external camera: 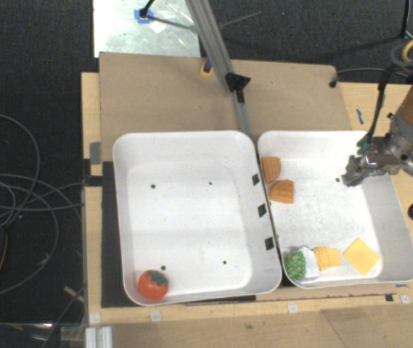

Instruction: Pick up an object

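Two bins | hand (353,176) over right bin (387,216), grip state unclear | tomato (152,284) in left bin (130,194)

bins 2 (191,140) | tomato 1 (152,284) | orange pieces 2 (271,169) | corn 1 (327,257) | cheese 1 (361,256)

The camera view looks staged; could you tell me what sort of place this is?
Probably a robotics lab bench for grasping trials: two white bins holding toy food such as a tomato, a gripper above the right bin, cables on the floor.
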`<state>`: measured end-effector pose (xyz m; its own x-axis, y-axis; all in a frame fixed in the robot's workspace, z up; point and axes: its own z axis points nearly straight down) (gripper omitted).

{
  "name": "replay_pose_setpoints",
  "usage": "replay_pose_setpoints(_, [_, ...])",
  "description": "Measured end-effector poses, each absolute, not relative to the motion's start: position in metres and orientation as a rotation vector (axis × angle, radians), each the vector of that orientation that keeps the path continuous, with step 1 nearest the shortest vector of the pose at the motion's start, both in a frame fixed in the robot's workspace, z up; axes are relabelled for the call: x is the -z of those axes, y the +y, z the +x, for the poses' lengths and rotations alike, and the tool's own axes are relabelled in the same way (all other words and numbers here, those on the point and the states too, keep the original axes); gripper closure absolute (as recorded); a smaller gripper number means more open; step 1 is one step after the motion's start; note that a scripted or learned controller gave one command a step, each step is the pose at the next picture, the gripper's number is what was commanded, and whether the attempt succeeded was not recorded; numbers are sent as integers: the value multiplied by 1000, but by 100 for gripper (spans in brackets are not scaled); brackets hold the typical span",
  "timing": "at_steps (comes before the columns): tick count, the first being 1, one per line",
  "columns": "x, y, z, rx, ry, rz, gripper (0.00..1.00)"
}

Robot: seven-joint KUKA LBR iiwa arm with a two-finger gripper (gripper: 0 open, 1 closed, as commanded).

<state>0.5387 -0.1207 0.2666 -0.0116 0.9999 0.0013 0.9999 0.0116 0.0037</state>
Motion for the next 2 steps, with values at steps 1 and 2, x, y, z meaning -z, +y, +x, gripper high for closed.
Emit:
replay_pose_setpoints(1, [-262, -62, 546, -5, 2235, 2209, 100])
replay_pose_setpoints(2, [-250, -14, 568, -4, 2233, 2210, 100])
